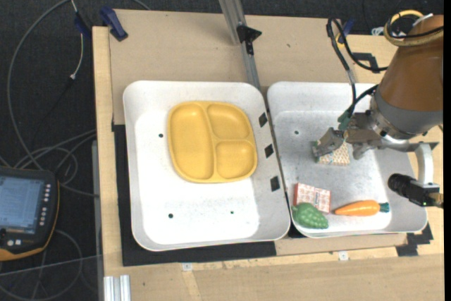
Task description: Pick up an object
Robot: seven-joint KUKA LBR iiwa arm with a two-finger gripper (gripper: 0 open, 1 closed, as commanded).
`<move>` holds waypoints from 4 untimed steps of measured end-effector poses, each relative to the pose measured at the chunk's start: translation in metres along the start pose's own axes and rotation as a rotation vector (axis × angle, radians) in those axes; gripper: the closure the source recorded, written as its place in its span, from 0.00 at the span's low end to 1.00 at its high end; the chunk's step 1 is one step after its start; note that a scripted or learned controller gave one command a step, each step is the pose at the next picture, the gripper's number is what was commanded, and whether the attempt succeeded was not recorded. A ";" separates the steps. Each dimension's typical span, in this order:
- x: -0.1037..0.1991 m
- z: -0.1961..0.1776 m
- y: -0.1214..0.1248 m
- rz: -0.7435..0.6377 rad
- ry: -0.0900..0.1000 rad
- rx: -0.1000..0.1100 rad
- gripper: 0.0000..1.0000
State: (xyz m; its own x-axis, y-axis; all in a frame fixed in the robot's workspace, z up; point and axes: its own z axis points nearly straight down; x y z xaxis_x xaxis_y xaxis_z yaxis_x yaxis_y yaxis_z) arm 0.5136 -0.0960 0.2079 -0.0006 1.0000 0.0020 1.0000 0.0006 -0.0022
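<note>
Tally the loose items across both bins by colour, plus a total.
Yellow: 1, the divided tray in the left bin
Orange: 1, the carrot
Green: 1, the leafy vegetable
Red and white: 1, the small packet
Pale, patterned: 1, the item below the gripper in the right bin
Total: 5

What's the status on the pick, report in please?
Hand low in right bin, over a small pale patterned item; grasp unconfirmed. Carrot, green toy, red packet lie untouched near front. Nothing blocking.
</note>
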 end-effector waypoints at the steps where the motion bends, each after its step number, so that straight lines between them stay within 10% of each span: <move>1: 0.000 0.000 0.000 0.000 0.000 -0.001 0.00; 4: 0.000 0.117 0.012 0.001 0.001 0.004 0.00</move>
State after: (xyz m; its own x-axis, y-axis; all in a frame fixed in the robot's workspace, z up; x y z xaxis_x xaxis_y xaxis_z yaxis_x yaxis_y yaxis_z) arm 0.5254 -0.0962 0.0909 0.0001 1.0000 0.0026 1.0000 -0.0001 -0.0061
